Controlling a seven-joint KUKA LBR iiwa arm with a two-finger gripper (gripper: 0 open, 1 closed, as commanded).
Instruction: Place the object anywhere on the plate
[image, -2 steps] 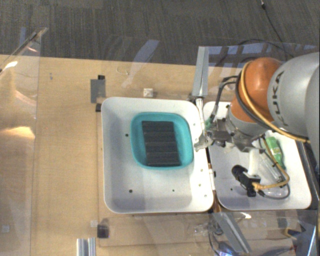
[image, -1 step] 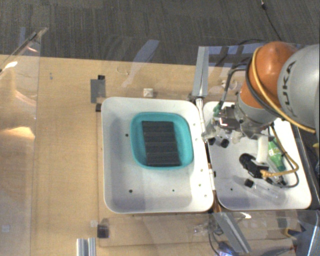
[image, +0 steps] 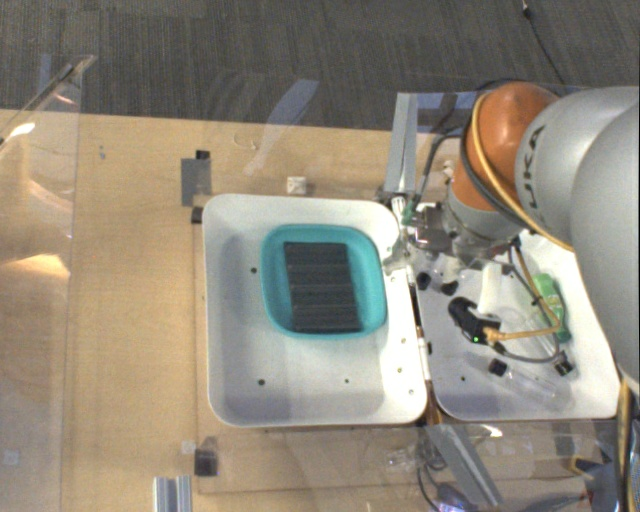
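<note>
Camera view, looking down on the bench (image: 120, 300). My arm (image: 590, 180), grey with an orange band (image: 500, 120), entered from the right and covered much of the right bin (image: 590, 400). Its far right corner was cut off by my casing.

My gripper (image: 438, 266) hung over the left part of that bin, close to the wall between the two bins. It lay in shadow under my wrist, so I could not tell whether it was released, clenched or grasping anything.

The dark ribbed object (image: 322, 288) lay flat on the teal plate (image: 272, 262), inside its rim, in the far half of the left bin (image: 225, 400). It was well apart from my gripper.

In the right bin a green item (image: 548, 293) lay partly behind cables, and its shape was hard to make out. Two small black pieces (image: 497, 368) lay toward the near side, too small to identify.

Dark lettering ran along my grey casing (image: 530, 165). It was foreshortened by the curve, and I could not read it with certainty. No other writing could be read.

A small pale cube (image: 296, 185) sat on the bench just beyond the left bin's far rim. Glare on the left of the bench blurred its surface.
</note>
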